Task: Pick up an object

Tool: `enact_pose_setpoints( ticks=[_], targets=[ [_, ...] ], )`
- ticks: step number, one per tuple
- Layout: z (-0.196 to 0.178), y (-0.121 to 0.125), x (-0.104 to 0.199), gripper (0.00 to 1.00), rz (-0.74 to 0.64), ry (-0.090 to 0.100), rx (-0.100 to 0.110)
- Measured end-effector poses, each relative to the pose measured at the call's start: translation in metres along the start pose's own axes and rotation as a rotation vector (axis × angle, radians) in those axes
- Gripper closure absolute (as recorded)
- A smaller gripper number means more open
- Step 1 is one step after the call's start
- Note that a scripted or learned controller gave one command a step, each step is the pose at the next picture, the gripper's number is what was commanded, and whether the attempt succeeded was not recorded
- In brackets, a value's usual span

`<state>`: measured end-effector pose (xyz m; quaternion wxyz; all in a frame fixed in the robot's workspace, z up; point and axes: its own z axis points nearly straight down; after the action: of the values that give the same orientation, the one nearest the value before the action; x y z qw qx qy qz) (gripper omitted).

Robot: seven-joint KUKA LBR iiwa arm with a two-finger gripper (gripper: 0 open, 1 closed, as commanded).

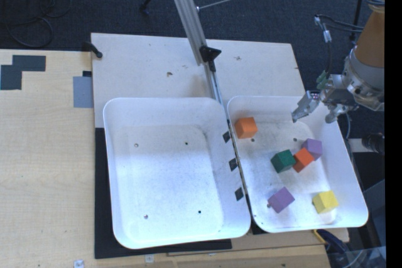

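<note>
Currently the gripper [319,108] hangs over the upper right edge of the right bin [352,188], fingers spread, nothing between them. Arm enters from the right, grey with the orange band at the frame edge. Step in hand reads as approach: the gripper is above the bin, not down among the blocks, so no grasp has begun.

Candidate objects all sit in the right bin. Orange cube [245,127] lies alone near the upper left of that bin, close to the divider side. A cluster sits mid-bin: green cube [282,160], a smaller orange-red cube [303,159] touching or just beside it, and a purple cube [313,147] against the orange-red one. Lower down, a second purple cube [281,199] and a yellow cube [325,201], apart from each other. Left bin [125,198] carries no blocks.

Next move likely calls for picking one target and descending straight over it. The nearest cluster is tight, so fingers could jam on neighbours; the isolated orange cube or the yellow cube offers cleaner clearance on both sides. Fingers need aligning with flat faces before closing.
</note>
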<state>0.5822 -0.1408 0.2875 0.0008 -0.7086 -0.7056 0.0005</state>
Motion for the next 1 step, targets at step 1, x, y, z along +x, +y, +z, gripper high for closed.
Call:
enact_pose_setpoints(
  ticks=[1],
  targets=[
    [0.1075, 0.0169, 0.0256, 0.0, -0.006, 0.002, 0.008]
  ],
)
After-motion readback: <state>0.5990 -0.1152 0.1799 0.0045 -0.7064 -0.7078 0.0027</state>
